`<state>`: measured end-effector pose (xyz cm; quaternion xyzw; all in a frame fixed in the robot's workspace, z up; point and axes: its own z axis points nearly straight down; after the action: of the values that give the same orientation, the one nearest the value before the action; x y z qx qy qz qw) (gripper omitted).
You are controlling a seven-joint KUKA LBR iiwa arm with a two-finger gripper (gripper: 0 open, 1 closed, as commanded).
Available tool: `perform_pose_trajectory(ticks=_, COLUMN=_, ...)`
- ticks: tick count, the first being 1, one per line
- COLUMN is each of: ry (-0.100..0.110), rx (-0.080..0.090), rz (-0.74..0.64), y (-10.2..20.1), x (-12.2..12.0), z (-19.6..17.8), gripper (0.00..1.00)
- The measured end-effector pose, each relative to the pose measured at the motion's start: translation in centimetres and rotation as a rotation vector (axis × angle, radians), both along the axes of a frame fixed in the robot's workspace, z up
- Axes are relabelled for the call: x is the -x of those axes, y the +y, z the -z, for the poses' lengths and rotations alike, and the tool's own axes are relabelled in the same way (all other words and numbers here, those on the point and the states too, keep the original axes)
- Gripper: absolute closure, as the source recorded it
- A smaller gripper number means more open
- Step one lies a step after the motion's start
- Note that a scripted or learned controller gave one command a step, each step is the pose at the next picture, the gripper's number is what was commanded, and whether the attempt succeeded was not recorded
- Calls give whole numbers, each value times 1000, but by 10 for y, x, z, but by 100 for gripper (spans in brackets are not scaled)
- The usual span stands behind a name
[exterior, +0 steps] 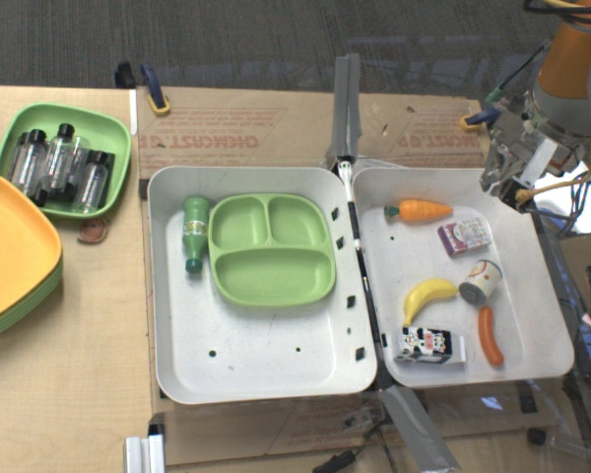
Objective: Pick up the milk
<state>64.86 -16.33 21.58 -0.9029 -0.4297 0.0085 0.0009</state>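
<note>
The milk (429, 345) is a small black-and-white carton lying on its side at the front of the right bin (542, 294), just below a banana (426, 297). My gripper (505, 179) hangs over the bin's far right corner, well away from the milk and above the bin floor. The grey arm with its orange band (569, 52) rises behind it at the view's right edge. Nothing is seen held in the gripper.
The right bin also holds a carrot (422, 209), a purple carton (465, 236), a small cup (480, 282) and a red sausage (490, 336). In the left bin lie a green divided plate (272, 248) and a green bottle (194, 231). Orange plates (15, 259) and a green tray of bottles (62, 161) sit far left.
</note>
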Motion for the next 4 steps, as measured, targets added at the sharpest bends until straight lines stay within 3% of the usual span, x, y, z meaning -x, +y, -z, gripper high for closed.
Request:
perform_pose_trajectory(ticks=2, ry=5, rx=2, rz=-4, y=-1, x=0, z=-16, gripper=100)
perform_pose_trajectory(ticks=3, ry=-12, rx=-4, rz=223, y=-14, x=16, z=20, gripper=100)
perform_pose_trajectory(ticks=4, ry=-8, rx=-4, rz=220, y=-14, x=16, z=12, gripper=100)
